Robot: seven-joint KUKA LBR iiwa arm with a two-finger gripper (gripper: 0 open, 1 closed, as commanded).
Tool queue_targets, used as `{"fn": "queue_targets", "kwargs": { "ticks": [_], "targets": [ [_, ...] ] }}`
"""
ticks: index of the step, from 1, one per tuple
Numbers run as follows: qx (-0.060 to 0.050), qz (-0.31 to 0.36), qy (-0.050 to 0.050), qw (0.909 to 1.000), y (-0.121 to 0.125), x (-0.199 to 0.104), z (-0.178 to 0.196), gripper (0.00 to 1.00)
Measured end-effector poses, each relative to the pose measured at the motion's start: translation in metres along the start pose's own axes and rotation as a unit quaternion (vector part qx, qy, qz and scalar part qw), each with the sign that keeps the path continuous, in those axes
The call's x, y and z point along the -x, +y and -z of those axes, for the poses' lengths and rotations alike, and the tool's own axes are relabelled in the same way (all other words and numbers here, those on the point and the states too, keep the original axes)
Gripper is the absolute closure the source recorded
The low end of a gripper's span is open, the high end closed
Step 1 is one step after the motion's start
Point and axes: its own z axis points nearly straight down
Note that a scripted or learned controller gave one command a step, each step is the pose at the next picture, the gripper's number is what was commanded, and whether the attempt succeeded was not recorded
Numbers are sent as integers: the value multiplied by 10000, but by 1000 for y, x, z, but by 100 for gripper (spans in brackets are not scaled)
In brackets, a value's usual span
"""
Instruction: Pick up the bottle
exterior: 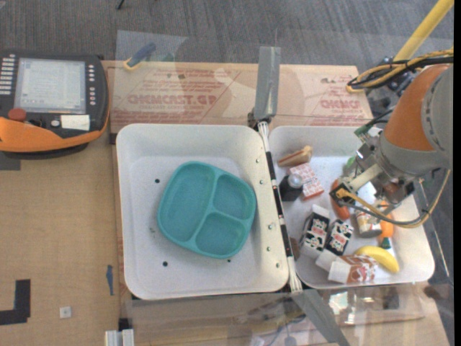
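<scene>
A small dark bottle (pixel 291 187) with a black cap stands at the left side of the right bin (pixel 418 265), close to the divider. My gripper (pixel 364 206) hangs over the middle right of that bin, well to the right of the bottle and apart from it. It is above a cluster of small orange and brown items (pixel 369 225), which the wrist partly hides. A white container with a red label (pixel 351 269) lies on its side near the bin's front edge.
The left bin (pixel 137 265) holds a teal divided plate (pixel 207 209). In the right bin lie a toy bread roll (pixel 296 155), a red and white box (pixel 311 181), two black and white cartons (pixel 327 235) and a banana (pixel 380 258). A teach pendant (pixel 50 101) sits far left.
</scene>
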Motion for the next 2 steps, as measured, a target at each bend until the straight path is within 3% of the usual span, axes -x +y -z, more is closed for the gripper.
{"fn": "queue_targets", "kwargs": {
  "ticks": [1, 2],
  "targets": [
    [79, 285, 105, 9995, 31, -13, -26, 0],
    [-35, 37, 40, 10000, 64, -68, -56, 0]
  ]
}}
